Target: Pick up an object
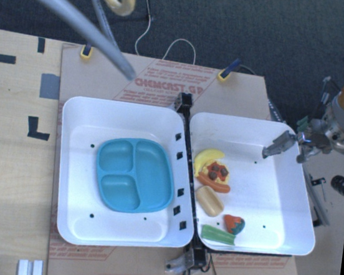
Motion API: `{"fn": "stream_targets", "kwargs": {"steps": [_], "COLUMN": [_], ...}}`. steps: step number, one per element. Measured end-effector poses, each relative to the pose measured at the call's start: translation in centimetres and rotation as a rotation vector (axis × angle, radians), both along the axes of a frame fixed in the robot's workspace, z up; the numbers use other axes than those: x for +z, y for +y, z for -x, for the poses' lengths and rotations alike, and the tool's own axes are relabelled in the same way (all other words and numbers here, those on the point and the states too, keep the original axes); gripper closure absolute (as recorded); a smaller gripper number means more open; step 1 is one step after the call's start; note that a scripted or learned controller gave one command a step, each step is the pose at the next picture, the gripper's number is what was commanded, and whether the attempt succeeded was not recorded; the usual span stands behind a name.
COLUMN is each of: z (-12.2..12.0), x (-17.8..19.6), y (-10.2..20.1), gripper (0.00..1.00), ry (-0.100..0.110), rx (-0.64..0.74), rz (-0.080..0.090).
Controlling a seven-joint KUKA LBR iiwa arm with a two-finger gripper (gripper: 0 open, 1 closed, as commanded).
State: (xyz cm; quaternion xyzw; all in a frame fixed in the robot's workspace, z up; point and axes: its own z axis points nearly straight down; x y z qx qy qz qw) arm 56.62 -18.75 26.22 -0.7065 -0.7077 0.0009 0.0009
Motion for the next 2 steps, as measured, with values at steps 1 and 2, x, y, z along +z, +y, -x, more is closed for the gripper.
{"fn": "stream_targets", "kwargs": {"steps": [1, 2], "z": [-0.1, 0.4], "x": [-4.7, -9.7], "y": [0.7, 1.6], "gripper": [0.00, 0.00], "ry": [0.004, 0.005], "rx": [0.000, 0.000], "rz": [-0.001, -0.001]}}
